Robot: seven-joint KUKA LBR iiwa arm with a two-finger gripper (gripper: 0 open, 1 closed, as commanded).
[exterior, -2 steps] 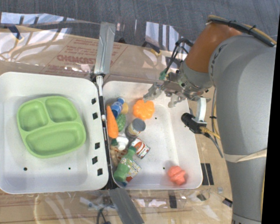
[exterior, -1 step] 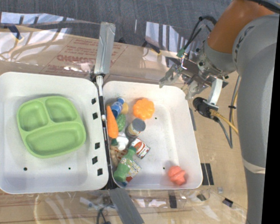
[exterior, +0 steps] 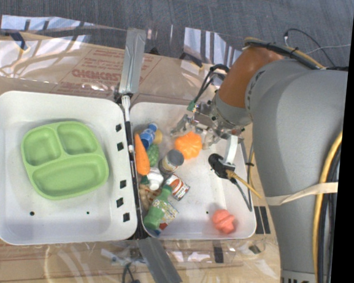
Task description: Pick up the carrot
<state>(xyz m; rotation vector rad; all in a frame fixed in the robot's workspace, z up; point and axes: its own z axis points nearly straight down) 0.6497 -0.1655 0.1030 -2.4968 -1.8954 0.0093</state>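
Observation:
The carrot [exterior: 141,155] is orange and tapered. It lies along the left wall of the right bin [exterior: 244,214], next to the divider, with its tip pointing to the back. My gripper [exterior: 194,126] hangs over the back middle of that bin, to the right of the carrot and apart from it. It sits just above a round orange fruit [exterior: 189,145]. The wrist and the orange band [exterior: 241,75] cover much of the gripper from above.
Crowded around the carrot are a blue item [exterior: 148,133], a small jar [exterior: 171,161], a red-and-white can [exterior: 178,187] and a green bottle [exterior: 158,210]. A pink fruit [exterior: 223,221] lies front right. The left bin [exterior: 10,215] holds a green divided plate [exterior: 64,159].

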